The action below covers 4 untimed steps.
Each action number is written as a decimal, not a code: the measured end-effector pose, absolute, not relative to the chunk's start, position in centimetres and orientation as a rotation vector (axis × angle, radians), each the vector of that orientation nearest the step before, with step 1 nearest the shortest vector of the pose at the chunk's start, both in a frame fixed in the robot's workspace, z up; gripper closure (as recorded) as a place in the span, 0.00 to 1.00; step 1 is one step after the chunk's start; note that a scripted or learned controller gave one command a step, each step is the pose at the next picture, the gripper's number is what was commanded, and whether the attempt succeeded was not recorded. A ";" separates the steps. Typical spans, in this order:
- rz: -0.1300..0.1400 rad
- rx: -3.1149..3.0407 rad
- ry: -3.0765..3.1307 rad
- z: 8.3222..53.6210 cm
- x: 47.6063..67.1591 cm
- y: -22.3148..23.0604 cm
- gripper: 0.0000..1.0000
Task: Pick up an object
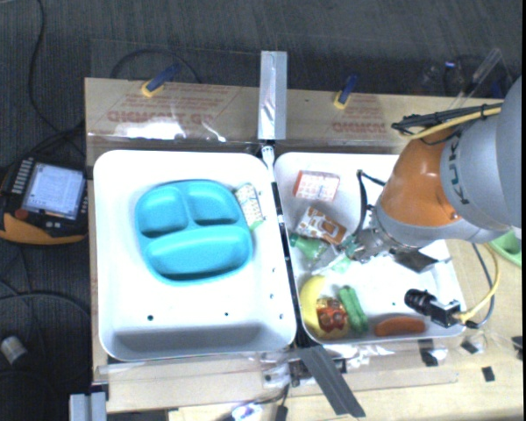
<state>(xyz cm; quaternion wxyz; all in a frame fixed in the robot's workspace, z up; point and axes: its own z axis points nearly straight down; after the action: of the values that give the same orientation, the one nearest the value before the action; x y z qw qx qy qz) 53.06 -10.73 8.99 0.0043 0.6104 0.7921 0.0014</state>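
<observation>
Grey-and-orange arm [438, 191] reaches in from right, wrist low over right bin [447, 274]; step judged: descent toward pick, nothing seen lifted. Gripper [361, 246] buried amid clutter, claw state cannot tell. Left bin [114, 323] roomy, bears blue tray [193, 231]. Right bin crowded: yellow fruit [311, 296], red item [399, 326], orange packet [320, 224] just left of gripper. Next move calls for clean closure clear of centre divider.

Two bins side by side on the bench

The left bin [114, 235] holds a divided tray [193, 231] near its middle, a small packet [250, 204] just beside the tray's right edge. The right bin [451, 283] holds a box [316, 185] near its back-left corner, a pouch [320, 226] in front of it, and a round fruit [311, 298] at its front-left corner.
</observation>
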 end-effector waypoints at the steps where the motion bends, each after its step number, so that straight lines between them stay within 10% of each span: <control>1: 0.000 1.724 2.628 18.3 53.7 -7.7 0.00; 3: -0.006 2.279 2.166 14.1 58.2 -10.2 0.00; 4: 0.006 2.072 2.349 9.0 54.4 -9.7 0.00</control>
<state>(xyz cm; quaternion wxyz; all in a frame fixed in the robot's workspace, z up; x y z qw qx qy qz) 54.41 -9.68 9.05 0.0045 0.6615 0.7499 0.0020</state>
